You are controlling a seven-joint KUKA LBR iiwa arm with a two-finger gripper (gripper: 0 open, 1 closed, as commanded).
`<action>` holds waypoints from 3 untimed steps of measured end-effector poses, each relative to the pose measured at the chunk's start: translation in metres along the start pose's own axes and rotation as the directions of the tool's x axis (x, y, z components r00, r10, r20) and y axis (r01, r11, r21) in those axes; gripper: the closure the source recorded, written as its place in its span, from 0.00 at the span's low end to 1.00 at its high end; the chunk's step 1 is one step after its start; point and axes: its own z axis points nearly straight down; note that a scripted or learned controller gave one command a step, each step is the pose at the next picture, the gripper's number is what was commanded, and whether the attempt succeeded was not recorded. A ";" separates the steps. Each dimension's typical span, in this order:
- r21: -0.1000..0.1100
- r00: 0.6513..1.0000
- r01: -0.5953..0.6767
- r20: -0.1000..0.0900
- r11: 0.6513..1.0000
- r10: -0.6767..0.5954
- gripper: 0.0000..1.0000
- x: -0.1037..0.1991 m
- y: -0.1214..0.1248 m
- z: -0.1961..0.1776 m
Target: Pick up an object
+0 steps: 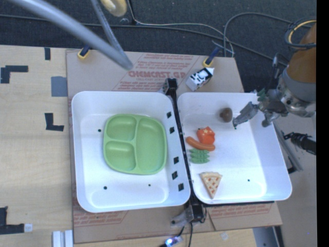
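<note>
- Your gripper (255,115) hovers over the right bin (267,181), jaws spread and holding nothing, just beside the small brown ball (225,114) near the bin's back wall.
- You risk nudging the ball: it looks round and likely to roll off if a finger lands off-centre.
- The tomato (205,134), carrot (200,144), green piece (199,156) and pizza slice (211,182) lie nearby; the green tray (135,143) fills the left bin (87,189). Nothing blocks the ball.
</note>
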 end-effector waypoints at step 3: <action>-0.005 1.000 0.002 0.001 1.000 -0.002 0.00 -0.009 -0.013 0.106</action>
